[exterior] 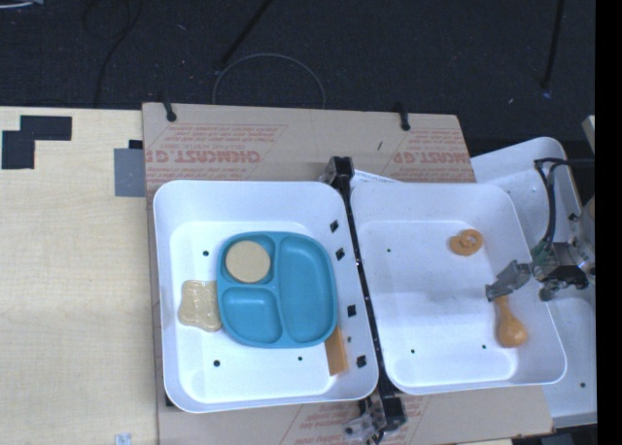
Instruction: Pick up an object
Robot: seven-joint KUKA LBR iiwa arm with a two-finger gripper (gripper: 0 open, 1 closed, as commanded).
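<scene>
Pincer (530,280) rides highest, so it's closest to the lens, sitting at 3 o'clock over the right bin (428,375). Honestly can't tell if it's wide or narrow from this angle, and nothing visibly sits in it. Just below it at 7 o'clock lies the likely target, a tan club-shaped toy (507,325). It's got a thin neck pointing up toward the pincer and a fat rounded orange-ish end, lying flat near the bin's right wall. I'd guess the arm parked there to drop onto it. Further out at 10 o'clock is a small orange lump (466,242), well apart. Left bin (185,375) has a blue divided tray (292,297).
</scene>
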